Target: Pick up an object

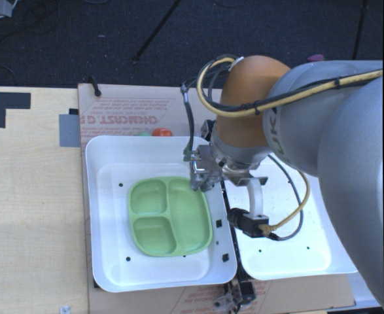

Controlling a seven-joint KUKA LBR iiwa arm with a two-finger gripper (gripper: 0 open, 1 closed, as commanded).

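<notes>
So the only obvious thing to grab here is the green divided plate, lying flat in the left bin, a bit right of the bin's middle and lower-centre in the frame. It looks like moulded plastic: light, stiff, probably a little slick, and not something you'd worry about breaking. Lying flat like that it gives two fingers nothing to close on from the top except its raised rim or the ridges between the three compartments, so I'd go for the rim at the upper right corner (that's the edge closest to the arm anyway).

The hand sits at the centre of the frame, right over that upper right corner of the plate, close to the wall between the two bins. It seems to be just above or touching the rim, but from this slanted view I honestly can't say which. Can't tell whether the hand is open or closed either, since the wrist and cables crowd it out. Nothing looks lifted; the plate sits level on the bin floor.

There's also a small red-orange thing just past the bin's top edge, on the cardboard.
</notes>
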